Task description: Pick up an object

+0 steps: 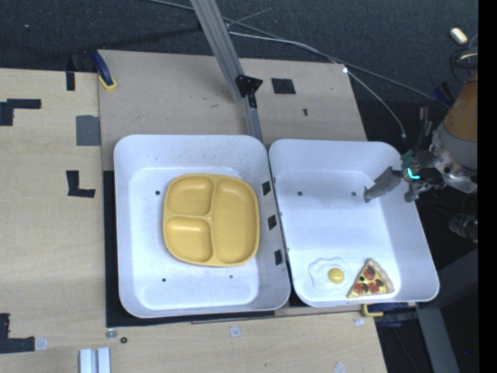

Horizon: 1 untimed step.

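Note:
A toy fried egg (328, 273) lies at the front of the right bin (342, 208), with a toy pizza slice (371, 279) just to its right. A yellow divided plate (211, 219) rests in the middle of the left bin (144, 208). My gripper (392, 182) hangs over the right bin's upper right edge, well behind the egg and the pizza slice. One grey finger (380, 184) points left into the bin, a darker one sits by the rim. Nothing shows between them.
A grey metal pole (225, 45) slants down from the top to the gap between the bins. Cables run across the dark floor at the back. The wooden bench (46, 169) spreads to the left, with black tape marks.

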Each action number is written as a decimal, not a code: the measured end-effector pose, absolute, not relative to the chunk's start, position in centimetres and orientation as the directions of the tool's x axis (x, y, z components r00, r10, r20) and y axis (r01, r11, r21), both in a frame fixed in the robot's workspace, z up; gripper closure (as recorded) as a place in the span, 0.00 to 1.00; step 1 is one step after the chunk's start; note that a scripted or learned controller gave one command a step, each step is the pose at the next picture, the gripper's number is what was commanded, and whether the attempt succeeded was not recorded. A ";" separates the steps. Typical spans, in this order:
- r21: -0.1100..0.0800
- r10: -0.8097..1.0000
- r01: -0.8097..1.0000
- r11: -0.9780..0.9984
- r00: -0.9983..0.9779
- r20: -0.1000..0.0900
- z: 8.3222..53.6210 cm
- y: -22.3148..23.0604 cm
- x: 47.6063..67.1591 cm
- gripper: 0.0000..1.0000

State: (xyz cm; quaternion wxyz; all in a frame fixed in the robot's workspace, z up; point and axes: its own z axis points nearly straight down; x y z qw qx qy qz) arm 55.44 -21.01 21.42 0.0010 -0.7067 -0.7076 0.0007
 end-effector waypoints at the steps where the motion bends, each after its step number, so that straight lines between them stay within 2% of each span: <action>1: -0.002 1.000 1.000 0.001 -0.001 0.000 21.4 -21.0 55.5 0.00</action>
